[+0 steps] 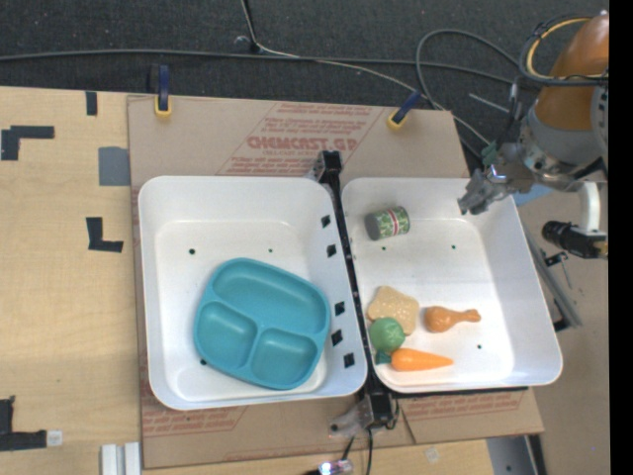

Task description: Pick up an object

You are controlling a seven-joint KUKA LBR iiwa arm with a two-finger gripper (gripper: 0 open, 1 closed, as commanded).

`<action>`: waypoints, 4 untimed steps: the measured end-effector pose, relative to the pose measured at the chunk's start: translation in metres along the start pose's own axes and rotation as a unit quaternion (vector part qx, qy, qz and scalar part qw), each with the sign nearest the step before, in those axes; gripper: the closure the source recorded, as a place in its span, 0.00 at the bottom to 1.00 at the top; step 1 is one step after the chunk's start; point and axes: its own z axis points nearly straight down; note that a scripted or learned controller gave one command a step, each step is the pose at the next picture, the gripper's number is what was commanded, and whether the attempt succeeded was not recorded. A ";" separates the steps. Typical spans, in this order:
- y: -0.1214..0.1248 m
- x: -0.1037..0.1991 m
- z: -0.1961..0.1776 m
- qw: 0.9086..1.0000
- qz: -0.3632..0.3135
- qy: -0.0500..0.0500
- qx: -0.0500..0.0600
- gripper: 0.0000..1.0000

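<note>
The right bin (514,265) holds a small can with a green label (388,223) lying on its side at the back. Toward the front lie a tan bread slice (394,304), a green round vegetable (387,334), an orange carrot (421,360) and a brown drumstick (451,317). My gripper (477,193) hangs over the back right corner of this bin, right of the can and apart from it. Nothing shows between its fingers.
The left bin (168,216) carries a blue divided tray (260,323). A black divider with clips (338,255) runs between the bins. Cables (455,62) loop behind the right bin near the arm. Cardboard lies under both bins.
</note>
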 end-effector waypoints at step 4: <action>-0.042 0.140 -0.027 1.000 -0.002 0.001 0.003 1.00</action>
